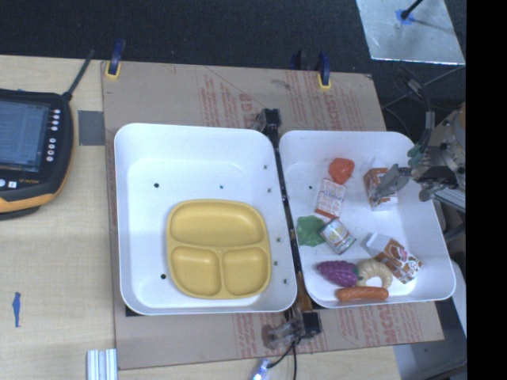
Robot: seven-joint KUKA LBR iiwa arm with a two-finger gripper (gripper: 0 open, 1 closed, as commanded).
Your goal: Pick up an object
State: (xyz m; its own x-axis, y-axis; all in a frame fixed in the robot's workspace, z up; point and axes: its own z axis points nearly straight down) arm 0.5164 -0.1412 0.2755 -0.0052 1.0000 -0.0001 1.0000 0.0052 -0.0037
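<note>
A brown snack packet (379,185) sits right under the tool (394,182) — seemingly the chosen pick — toy food clustered below-left; finger spacing cannot be told.

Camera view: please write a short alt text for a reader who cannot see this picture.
A gripper reaches in from the right over the right bin, above a brown packet among small toy foods. The left bin holds a yellow divided plate; a tablet-like controller lies far left.
</note>
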